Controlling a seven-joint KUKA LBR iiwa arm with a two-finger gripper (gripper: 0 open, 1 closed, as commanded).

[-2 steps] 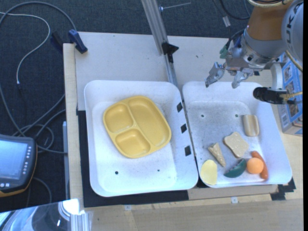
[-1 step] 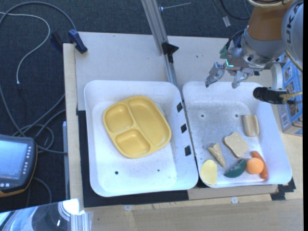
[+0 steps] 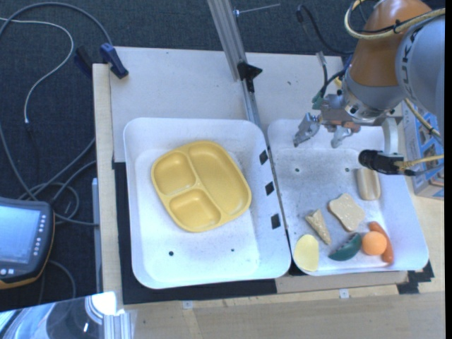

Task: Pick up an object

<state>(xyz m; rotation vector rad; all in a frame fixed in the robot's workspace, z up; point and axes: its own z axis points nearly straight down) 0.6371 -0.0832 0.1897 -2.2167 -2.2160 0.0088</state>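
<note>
My gripper (image 3: 322, 133) hangs over the far end of the right bin (image 3: 311, 179), its two grey fingers spread apart with nothing between them. The food items lie well toward the near end of that bin: a tan bread roll (image 3: 367, 183), a slice of toast (image 3: 346, 212), a pale wedge (image 3: 318, 226), a round yellow disc (image 3: 306, 252), a dark green piece (image 3: 345, 249), an orange ball (image 3: 374, 243) and a carrot (image 3: 382, 240) beside it. None of them touches the gripper.
The left bin (image 3: 141, 189) holds a yellow compartment plate (image 3: 200, 186). A metal pole (image 3: 229, 30) rises behind the bins. Cables and a black fitting (image 3: 381, 162) hang from the arm at the right bin's far side.
</note>
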